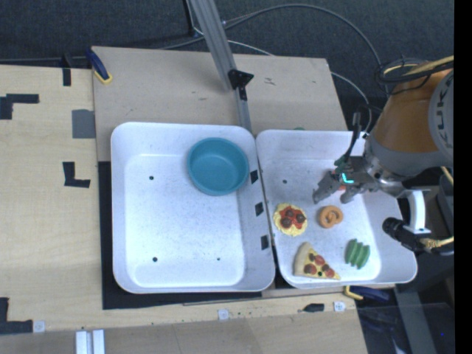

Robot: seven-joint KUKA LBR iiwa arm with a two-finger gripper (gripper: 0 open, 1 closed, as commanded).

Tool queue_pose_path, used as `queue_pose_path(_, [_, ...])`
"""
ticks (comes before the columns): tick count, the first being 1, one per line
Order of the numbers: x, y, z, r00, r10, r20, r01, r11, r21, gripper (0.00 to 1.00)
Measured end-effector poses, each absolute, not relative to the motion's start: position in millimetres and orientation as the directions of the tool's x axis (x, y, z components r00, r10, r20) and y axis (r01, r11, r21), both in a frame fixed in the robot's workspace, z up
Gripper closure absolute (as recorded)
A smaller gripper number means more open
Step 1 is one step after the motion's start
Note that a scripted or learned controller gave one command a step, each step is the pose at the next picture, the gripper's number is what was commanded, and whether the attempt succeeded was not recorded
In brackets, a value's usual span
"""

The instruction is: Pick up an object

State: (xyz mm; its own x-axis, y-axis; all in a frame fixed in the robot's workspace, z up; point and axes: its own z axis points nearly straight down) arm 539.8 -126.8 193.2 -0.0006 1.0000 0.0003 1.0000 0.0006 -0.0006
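claw point(331, 190) spread with nothing between, angled down over right bin point(295, 150), just above donut point(330, 216)

Right bin's point(295, 150) far half lies open; food toys point(324, 234) crowd its near half, seemingly apart.

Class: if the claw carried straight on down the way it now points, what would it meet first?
Probably the bare floor of the right bin, just above the donut; the claw hangs there, though depth is hard to judge.
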Motion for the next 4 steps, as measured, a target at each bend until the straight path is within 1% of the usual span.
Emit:
queue_pose_path(1, [539.8,-127,193,-0.001,1.000,0.000,1.000,0.001,-0.001,0.00])
queue_pose_path(2, [537.0,-122,131,-0.001,1.000,0.001,1.000,0.001,-0.006,0.00])
queue_pose_path(3, [539.5,-123,103,0.000,1.000,-0.002,1.000,0.000,0.007,0.00])
queue_pose_path(4, [539.9,-121,113,-0.002,1.000,0.000,1.000,0.002,0.007,1.00])
